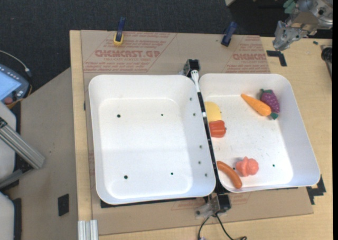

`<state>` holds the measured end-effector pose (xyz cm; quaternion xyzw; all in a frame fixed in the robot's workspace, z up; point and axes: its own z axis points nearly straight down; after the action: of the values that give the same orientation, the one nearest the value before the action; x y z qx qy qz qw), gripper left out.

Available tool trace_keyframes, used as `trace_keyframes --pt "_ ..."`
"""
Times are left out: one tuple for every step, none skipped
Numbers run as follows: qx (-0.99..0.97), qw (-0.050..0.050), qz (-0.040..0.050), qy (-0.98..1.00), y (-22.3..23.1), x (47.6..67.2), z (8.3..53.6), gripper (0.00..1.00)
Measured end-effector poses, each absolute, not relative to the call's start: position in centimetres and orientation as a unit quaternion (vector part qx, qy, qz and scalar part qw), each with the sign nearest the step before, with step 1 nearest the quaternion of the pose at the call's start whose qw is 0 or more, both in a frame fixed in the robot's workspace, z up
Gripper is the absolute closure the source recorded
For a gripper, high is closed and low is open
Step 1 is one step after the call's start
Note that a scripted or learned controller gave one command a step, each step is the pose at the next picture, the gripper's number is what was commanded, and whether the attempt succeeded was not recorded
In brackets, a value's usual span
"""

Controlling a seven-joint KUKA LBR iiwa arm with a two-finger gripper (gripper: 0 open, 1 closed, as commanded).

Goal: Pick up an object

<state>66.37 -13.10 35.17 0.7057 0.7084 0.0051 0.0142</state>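
Pincer (285, 36) above bench beyond right bin (296, 128), partly cropped; grip state unclear, possibly empty.

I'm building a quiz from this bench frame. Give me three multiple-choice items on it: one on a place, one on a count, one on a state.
1. Where does the orange toy carrot lie?
A. right white bin
B. left white bin
C. on the cardboard

2. How many toy foods are in the bins?
A. three
B. six
C. nine

3. The arm's claw is
A. pressed on the carrot
B. inside the left bin
C. above the bench's far right corner, outside both bins

Answers: 1 A, the carrot lies beside the purple toy grapes there. 2 B, six pieces, all in the right bin. 3 C, it hangs beyond the bin's rim.
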Motion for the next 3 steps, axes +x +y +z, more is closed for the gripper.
trace_keyframes --pt "0.706 0.014 0.0044 0.708 -13.1 66.4 35.1 0.00" --pt "0.706 0.016 0.0057 0.708 -13.1 66.4 36.2 1.00" --pt "0.706 0.016 0.0051 0.708 -13.1 66.4 36.2 0.00"
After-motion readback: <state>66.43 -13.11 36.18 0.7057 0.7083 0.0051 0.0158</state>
